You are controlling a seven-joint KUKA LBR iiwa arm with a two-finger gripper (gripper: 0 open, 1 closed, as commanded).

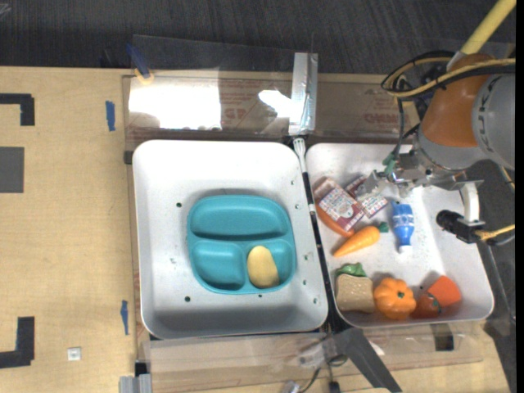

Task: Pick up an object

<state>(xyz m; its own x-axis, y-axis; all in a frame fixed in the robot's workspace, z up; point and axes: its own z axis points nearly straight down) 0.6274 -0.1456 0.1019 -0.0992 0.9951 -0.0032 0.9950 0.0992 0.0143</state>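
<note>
The grey two-finger gripper (391,173) hangs over the right white bin's (467,256) far edge; whether its fingers are spread is unclear. Its tips blur into the red-and-white packets (337,205) beside a blue bottle (402,223).

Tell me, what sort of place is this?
Probably a robotics lab test bench. A grey and orange robot arm reaches over two white bins; the right one holds toy food such as a carrot, and the left a teal divided tray.
</note>
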